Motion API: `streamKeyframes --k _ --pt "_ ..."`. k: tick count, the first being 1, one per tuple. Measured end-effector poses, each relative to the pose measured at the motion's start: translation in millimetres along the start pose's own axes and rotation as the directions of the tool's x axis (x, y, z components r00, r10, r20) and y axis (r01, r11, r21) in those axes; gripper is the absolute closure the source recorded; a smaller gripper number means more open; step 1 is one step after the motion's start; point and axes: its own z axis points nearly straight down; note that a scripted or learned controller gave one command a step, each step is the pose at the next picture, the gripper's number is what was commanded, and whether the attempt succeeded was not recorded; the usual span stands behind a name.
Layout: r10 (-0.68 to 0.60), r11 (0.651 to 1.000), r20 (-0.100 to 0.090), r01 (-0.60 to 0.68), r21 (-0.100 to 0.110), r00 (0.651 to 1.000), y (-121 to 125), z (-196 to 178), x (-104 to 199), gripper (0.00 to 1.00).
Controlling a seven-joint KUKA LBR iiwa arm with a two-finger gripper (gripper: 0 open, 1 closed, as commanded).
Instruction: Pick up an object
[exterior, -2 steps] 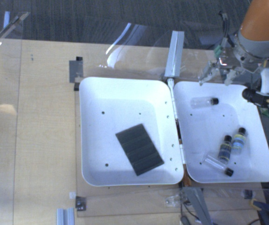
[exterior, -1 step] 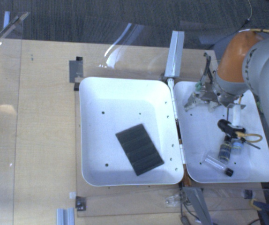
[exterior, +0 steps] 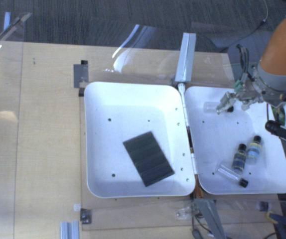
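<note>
My gripper (exterior: pixel 225 107) hangs over the back part of the right bin (exterior: pixel 282 183), open, with nothing visible between its fingers. A small clear object (exterior: pixel 210 106) lies just left of it on the bin floor. Toward the bin's front right stand two small bottles, one with a dark cap (exterior: pixel 239 158) and one with a yellowish label (exterior: pixel 254 149), touching side by side. A clear tube with a black cap (exterior: pixel 232 175) lies in front of them. A dark grey ribbed slab (exterior: pixel 148 158) lies tilted in the left bin (exterior: pixel 103 103).
A metal divider post (exterior: pixel 185 59) rises behind the seam between the bins. The arm's orange band (exterior: pixel 282 46) and cables occupy the right side above the right bin. Wooden bench surrounds both bins.
</note>
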Motion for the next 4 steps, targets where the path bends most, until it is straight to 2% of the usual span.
streamKeyframes --k 1,2,3,4 --pt "-0.042 0.999 -0.002 0.042 0.005 0.999 13.0 102.3 -2.9 0.00" --pt "-0.209 0.976 -0.033 0.210 0.053 0.977 38.2 118.6 -81.2 0.00" --pt "-0.276 0.961 0.002 0.276 -0.002 0.961 -46.0 115.5 -69.0 0.00" --pt "-0.304 0.953 0.000 0.304 0.001 0.953 -68.3 104.6 -60.9 0.00"
